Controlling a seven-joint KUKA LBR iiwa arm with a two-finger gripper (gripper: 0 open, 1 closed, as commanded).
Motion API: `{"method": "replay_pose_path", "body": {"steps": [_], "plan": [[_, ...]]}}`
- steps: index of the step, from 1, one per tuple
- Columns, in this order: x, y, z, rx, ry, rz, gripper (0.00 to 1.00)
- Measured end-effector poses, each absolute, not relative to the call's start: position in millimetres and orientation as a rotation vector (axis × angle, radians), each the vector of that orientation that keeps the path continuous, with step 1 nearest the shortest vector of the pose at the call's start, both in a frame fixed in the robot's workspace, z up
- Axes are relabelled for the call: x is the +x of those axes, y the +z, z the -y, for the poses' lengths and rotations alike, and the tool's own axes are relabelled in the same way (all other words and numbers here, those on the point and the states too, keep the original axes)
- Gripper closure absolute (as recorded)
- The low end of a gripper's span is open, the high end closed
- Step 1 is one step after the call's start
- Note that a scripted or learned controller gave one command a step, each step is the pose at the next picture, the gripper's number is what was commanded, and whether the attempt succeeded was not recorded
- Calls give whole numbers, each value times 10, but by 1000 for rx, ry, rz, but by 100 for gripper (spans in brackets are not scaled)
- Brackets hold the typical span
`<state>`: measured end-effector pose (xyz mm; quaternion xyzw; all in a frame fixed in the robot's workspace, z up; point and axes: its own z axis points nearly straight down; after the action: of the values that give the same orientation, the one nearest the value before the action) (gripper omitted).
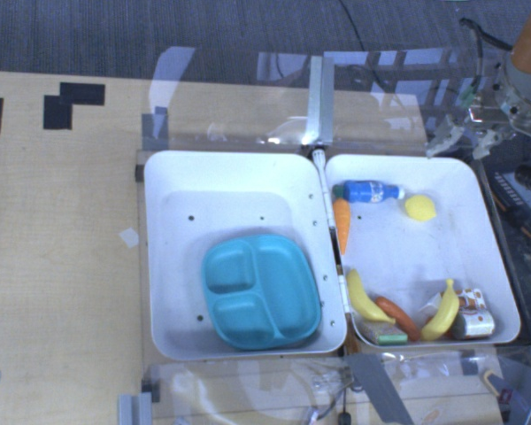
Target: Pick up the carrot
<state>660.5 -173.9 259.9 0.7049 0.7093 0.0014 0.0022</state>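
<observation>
Carrot [342, 225] looks light, stiff, slick plastic; lies well below-left of the gripper [465, 131], against the bin [487, 202] wall; pinch mid-body; grip state unclear.

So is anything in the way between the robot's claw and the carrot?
Nothing visible blocks it from above. The small orange carrot lies against the right bin's left wall, a blue plastic bottle close by its top end. The gripper hovers beyond the bin's far right corner.
</observation>
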Motion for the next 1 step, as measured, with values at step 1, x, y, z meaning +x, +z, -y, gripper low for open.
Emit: {"method": "replay_pose_path", "body": {"steps": [1], "plan": [[6475, 1377, 990, 2084, 3, -2348, 0]]}}
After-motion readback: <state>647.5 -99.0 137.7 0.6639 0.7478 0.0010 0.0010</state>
